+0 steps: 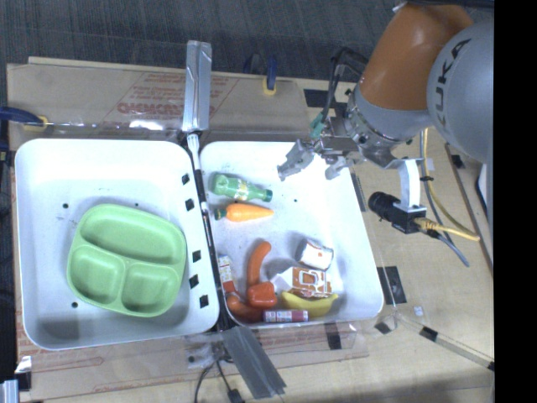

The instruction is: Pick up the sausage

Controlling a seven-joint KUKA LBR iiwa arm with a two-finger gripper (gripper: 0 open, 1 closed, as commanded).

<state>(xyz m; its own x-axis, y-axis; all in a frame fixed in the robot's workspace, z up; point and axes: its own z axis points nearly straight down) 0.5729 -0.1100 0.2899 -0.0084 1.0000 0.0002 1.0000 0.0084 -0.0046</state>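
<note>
Camera view showing fingers (312, 162) hanging spread and empty over right bin's (357, 225) far side, sausage (257, 261) lying nearer the front, between carrot (247, 213) and banana (309, 302), green tray (126, 260) sitting in left bin (38, 225).

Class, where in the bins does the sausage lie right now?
The sausage lies in the right bin, toward its front left, below the carrot and left of the small carton.

Grey KUKA-lettered arm (457, 65), orange band, metal-fingered hand (315, 164)
</note>
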